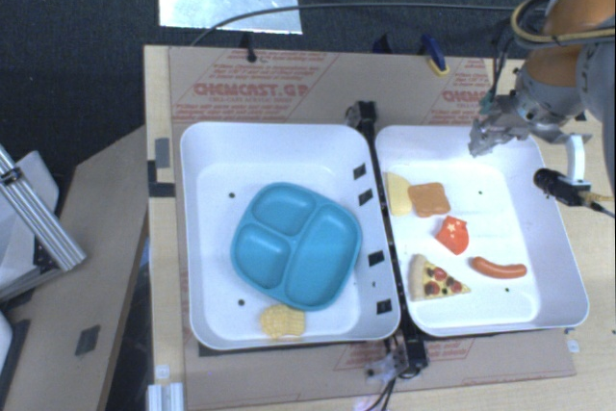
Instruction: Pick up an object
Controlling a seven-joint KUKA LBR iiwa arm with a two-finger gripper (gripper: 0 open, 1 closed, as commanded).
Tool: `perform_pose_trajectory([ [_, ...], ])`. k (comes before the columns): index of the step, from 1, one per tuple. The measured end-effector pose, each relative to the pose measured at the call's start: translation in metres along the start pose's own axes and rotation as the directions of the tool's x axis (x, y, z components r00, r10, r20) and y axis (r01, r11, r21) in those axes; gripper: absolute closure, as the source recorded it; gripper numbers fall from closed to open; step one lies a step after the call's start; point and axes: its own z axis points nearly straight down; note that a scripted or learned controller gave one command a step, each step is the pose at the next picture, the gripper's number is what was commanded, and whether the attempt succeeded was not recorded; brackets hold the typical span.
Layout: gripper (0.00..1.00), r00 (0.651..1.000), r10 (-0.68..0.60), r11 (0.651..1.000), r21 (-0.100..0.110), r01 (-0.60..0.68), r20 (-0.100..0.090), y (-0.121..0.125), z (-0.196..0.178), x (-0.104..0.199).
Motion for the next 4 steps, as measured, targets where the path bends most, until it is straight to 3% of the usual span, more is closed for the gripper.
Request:
perform_pose_trajectory([
  [1, 1.0, 1.0, -0.001, 1.0, -0.002, 0.001, 0.001, 0.0, -0.065, -0.002],
  [2, 1.0, 1.0, -0.001, 1.0, 0.004, 0.001, 0.0, 0.001, -0.054, -0.002],
  [4, 1.0, 1.0, -0.004, 1.0, 0.005, 0.004, -0.003, -0.036, -0.064, 0.091],
])
